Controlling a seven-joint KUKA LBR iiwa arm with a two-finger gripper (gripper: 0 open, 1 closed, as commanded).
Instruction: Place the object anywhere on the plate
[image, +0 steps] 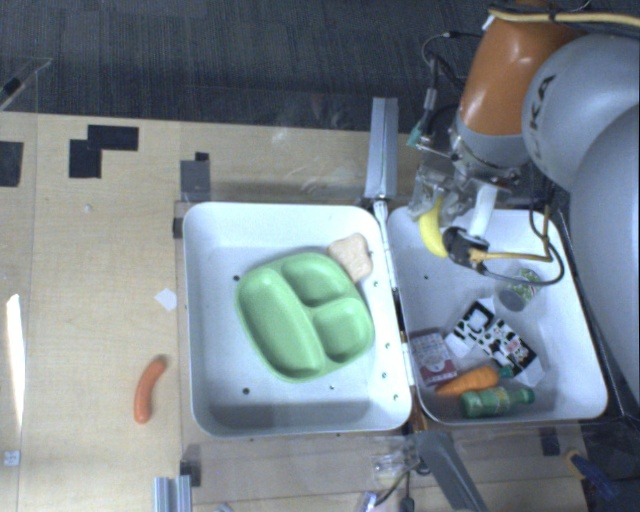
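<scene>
Two bins, and the end effector (447, 215) pinches a yellow banana (431, 232) above the right bin (590, 370), presumably bound for the green plate (305, 315).

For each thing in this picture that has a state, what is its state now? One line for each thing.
gripper: over the right bin, at a yellow banana.
banana: under the gripper, in the right bin's far left corner.
green plate: flat in the left bin, nothing in its compartments.
beige piece: against the plate's far rim.
carrot: lying in the right bin.
sausage: lying on the bench.
</scene>
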